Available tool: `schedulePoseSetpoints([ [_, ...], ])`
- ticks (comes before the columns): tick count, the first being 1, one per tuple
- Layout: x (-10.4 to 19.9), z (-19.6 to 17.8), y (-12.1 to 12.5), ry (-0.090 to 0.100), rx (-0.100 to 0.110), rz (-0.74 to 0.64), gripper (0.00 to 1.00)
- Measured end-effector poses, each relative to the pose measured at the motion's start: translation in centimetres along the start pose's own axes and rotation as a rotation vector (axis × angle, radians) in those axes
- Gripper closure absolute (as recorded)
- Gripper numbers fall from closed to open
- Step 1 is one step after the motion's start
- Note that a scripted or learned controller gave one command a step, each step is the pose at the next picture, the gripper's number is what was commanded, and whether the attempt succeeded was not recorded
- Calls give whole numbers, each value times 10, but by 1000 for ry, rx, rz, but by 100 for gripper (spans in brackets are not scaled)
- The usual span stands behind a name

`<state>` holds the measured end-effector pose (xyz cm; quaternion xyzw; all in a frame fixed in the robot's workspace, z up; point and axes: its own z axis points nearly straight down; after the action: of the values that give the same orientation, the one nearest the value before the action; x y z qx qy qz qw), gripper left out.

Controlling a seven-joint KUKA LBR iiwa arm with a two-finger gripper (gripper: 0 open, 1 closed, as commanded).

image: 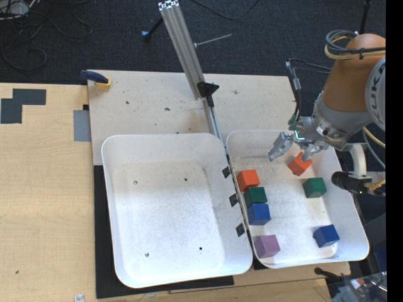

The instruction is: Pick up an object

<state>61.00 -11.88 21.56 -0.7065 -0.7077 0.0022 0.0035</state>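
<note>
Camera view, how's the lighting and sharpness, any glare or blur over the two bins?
Camera view: even, soft light; the left bin and right bin look bright white without harsh glare; the blocks cast only faint shadows; the orange block and purple block are fairly sharp, the claw slightly soft; the dark floor at the top is dim.
</note>
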Motion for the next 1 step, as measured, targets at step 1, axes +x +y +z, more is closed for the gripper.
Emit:
schedulePoseSetpoints([
  [1, 0, -3, 1, -1, -5, 1, 0],
])
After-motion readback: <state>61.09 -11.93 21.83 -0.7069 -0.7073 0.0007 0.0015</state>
